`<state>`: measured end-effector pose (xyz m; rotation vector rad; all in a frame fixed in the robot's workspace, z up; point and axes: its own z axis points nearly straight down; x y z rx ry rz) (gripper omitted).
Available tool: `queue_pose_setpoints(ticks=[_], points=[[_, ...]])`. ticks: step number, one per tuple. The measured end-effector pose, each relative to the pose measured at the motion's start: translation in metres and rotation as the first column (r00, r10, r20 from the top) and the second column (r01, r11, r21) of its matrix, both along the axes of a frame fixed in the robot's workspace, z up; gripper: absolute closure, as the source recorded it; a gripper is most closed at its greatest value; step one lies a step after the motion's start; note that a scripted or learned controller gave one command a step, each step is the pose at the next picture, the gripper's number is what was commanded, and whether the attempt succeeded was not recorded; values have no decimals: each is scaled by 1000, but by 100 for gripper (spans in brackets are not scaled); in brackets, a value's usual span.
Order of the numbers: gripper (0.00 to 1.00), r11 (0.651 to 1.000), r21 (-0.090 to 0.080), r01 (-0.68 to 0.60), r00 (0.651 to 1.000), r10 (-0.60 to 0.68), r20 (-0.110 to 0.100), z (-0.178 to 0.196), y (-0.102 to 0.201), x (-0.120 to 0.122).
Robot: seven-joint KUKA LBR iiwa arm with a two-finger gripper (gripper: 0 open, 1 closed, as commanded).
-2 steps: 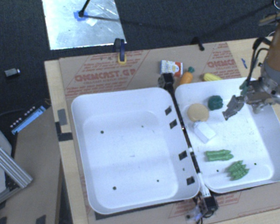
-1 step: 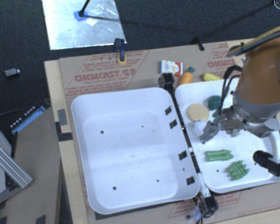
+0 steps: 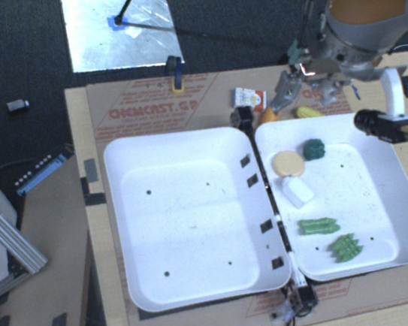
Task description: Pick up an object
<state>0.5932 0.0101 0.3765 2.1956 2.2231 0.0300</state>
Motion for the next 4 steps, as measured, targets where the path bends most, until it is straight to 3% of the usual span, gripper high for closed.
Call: queue_pose_setpoints(ticks=[1, 2, 3, 4], points=[[100, 1000, -2, 4, 1000, -4, -19, 1, -4, -4], [100, 1000, -3, 6, 1000, -6, -18, 6, 12, 67], [100, 1000, 1, 3, 1000, -3, -23, 27, 55, -8], [100, 1000, -2, 7, 1000, -7, -22, 28, 59, 64]])
